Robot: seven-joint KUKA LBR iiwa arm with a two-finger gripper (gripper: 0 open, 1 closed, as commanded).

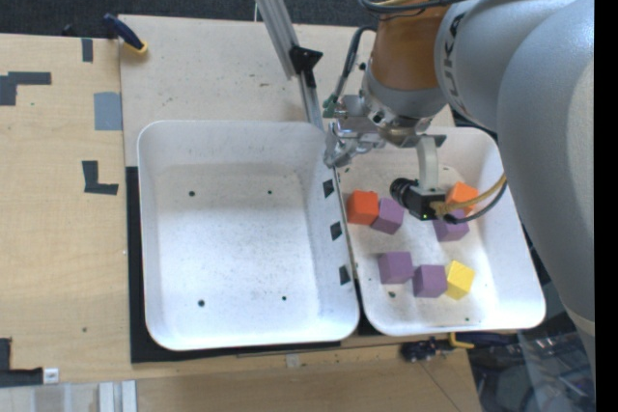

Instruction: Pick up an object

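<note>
Hovering over the divide between two white bins at frame centre, the robot's pincer [340,150] sits just up and left of an orange cube [363,206] in the right bin [504,299]; whether it is spread or pressed together cannot be told. A clean pick likely needs a square descent, clear of the purple cube [388,216] just beside it.

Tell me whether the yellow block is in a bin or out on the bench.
In: the yellow block lies inside the view's right-hand bin, beside a purple block, within its white rim.
</note>
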